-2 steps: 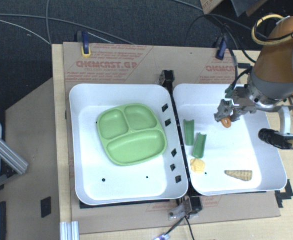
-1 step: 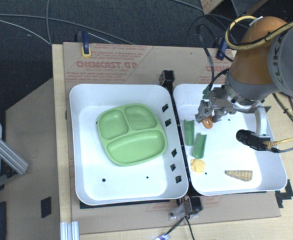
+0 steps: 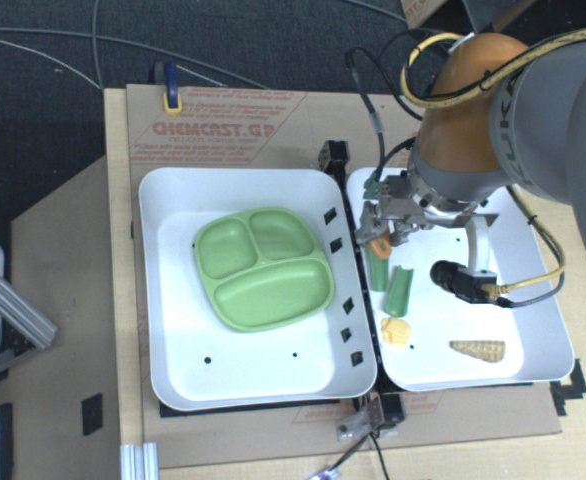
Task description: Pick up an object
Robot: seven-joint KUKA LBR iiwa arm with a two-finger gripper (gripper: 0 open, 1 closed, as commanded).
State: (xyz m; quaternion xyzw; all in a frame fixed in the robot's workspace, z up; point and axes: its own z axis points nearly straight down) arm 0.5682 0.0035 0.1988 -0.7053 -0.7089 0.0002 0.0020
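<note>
Below my gripper [image 3: 385,230], just beside it in the right bin [image 3: 533,353], lies a green stick [image 3: 400,290]; finger state I cannot tell

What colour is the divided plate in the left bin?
Light green; the plate shows plainly in the camera view.

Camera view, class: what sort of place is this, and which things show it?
Probably a robotics lab test bench: a grey arm with an orange band reaches over two shallow white bins, loose cables trail on dark carpet, and toy food lies beside a green divided plate.
</note>
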